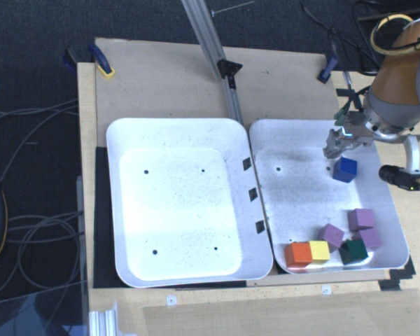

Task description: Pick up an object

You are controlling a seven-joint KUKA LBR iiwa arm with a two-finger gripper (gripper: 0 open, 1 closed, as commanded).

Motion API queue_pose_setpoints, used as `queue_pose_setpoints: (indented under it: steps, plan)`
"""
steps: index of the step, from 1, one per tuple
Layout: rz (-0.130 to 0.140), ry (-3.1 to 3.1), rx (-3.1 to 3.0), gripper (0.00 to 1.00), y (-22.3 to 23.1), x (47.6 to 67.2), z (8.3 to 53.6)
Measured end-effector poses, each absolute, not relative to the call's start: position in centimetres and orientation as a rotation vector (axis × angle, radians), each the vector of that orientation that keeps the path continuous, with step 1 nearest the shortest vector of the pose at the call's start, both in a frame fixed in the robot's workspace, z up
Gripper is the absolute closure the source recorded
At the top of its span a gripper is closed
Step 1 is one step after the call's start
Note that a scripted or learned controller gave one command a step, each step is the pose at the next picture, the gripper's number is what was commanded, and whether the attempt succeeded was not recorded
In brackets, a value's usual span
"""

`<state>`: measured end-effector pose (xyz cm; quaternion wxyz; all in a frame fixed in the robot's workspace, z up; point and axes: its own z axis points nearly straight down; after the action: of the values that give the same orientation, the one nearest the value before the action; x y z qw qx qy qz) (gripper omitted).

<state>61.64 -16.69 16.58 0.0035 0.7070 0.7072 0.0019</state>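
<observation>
My gripper hangs over the upper right part of the right bin, on the grey arm with its orange band. A blue cube lies just below and slightly right of the gripper in the picture, very close to it. I cannot make out any contact between the two. In the bin's near right corner sit an orange cube, a yellow cube, a dark green cube and three purple blocks.
The left bin lies beside the right one, joined by black clips along the shared rim. A metal pole slants over the bench at the back. Blue clamps stand at the bench's far corners.
</observation>
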Motion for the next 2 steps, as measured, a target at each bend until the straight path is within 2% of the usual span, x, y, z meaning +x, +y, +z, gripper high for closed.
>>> queue_pose_setpoints:
  steps: [2]
  plan:
    - [0.008, 2.217, 2.213, 1.00, -17.6, 62.2, 28.0]
